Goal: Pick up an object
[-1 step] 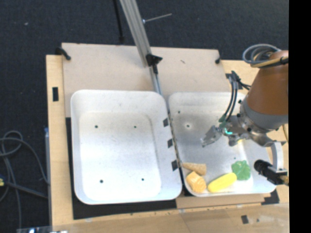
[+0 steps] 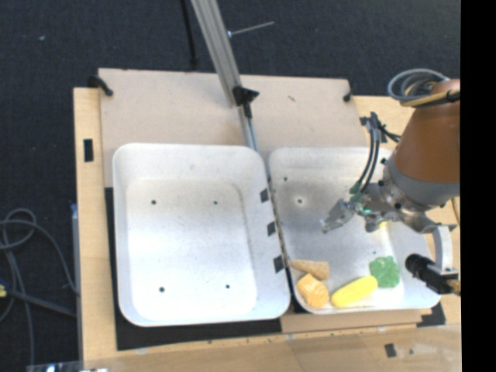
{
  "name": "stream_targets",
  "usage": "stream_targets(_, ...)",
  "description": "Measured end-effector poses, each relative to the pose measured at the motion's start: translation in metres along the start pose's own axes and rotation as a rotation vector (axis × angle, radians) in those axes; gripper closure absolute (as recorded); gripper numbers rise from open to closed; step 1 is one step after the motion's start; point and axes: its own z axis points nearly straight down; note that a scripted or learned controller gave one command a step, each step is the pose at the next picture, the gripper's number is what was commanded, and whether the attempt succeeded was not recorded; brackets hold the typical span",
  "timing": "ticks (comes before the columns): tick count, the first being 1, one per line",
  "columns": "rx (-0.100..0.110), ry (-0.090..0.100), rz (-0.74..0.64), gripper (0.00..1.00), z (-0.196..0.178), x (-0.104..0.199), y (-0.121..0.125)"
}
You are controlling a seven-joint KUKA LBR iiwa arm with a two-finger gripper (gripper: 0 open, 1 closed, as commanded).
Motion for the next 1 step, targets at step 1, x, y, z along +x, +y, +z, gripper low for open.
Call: stream_targets(1,0.006,-0.001,0.001,0.0,0.0439,0.0049,-0.0012)
